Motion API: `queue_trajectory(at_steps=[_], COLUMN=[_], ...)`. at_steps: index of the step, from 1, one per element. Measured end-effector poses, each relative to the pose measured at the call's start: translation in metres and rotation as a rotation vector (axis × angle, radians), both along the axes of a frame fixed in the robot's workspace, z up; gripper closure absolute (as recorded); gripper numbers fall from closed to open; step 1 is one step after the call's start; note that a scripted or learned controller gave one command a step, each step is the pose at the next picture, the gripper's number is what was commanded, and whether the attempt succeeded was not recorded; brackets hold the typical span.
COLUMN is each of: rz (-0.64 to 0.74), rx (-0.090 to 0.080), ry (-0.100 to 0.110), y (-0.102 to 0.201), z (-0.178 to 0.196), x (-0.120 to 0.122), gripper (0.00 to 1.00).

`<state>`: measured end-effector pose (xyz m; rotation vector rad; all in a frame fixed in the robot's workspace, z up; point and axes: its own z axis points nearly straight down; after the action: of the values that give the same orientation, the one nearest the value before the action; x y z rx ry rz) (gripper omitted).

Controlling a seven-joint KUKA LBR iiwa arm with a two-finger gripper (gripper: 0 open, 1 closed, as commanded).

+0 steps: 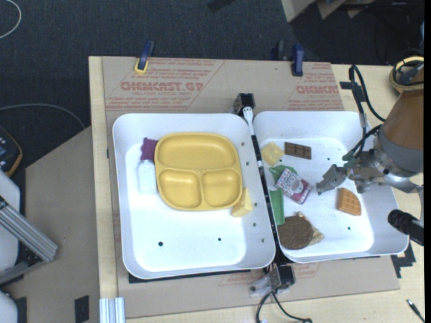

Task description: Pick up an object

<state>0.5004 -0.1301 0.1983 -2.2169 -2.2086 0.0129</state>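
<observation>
We see the gripper [328, 180] low in the right bin [316, 123], jaws seemingly spread and holding nothing; the waffle [349, 202] lies just right of them, the packet [291, 182] left.

Bench [202, 79] bears two white bins [195, 254] side by side.
</observation>
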Motion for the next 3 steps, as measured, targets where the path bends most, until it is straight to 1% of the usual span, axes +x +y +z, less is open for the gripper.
queue_trajectory(at_steps=[1, 2, 3], rz=[0.003, 0.003, 0.003], rx=[-0.002, 0.0, 0.0], ry=[-0.014, -0.009, -0.009], y=[0.0, 0.0, -0.005], z=[0.007, -0.036, -0.081], x=[0.003, 0.003, 0.006], gripper=[0.0, 0.0, 0.0])
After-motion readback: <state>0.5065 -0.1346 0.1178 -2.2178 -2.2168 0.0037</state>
